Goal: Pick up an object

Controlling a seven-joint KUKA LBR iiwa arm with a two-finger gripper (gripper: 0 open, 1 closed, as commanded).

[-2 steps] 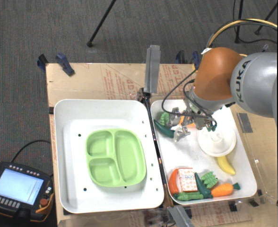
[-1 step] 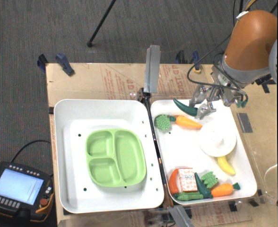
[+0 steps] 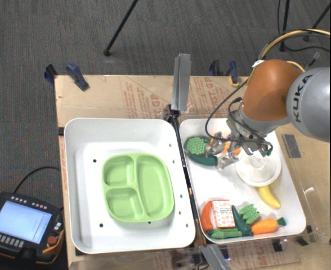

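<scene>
Green is what sits nearest my tool: a dark green brush-like toy with a round, lighter dotted head [image 3: 200, 149] lies in the right white bin [image 3: 292, 204], just to the camera's left of my gripper [image 3: 228, 157], its long axis slanting from the dotted head down toward my wrist end, so the handle points at me. I would judge it the likeliest thing to pick, since it is closest and my arm comes in from the opposite side. Whether my gripper is spread or closed I cannot tell; the metal and cables at the wrist blur together, and nothing is plainly gripped. Taking that brush as my landmark: a white round bowl or cup on a saucer [image 3: 259, 171] sits beyond my gripper, farther from the brush, partly under my wrist; a yellow plastic banana [image 3: 269, 197] lies past the saucer toward the near edge; nearer the camera from the brush lie an orange-and-white box-shaped toy [image 3: 219, 214], a green leafy toy piece [image 3: 245, 214] and an orange plastic carrot [image 3: 265, 225], crowded together and touching. Across the divider from the brush, the left white bin [image 3: 81, 151] holds a light green three-compartment plastic plate [image 3: 137, 187], nothing resting in its compartments.
</scene>
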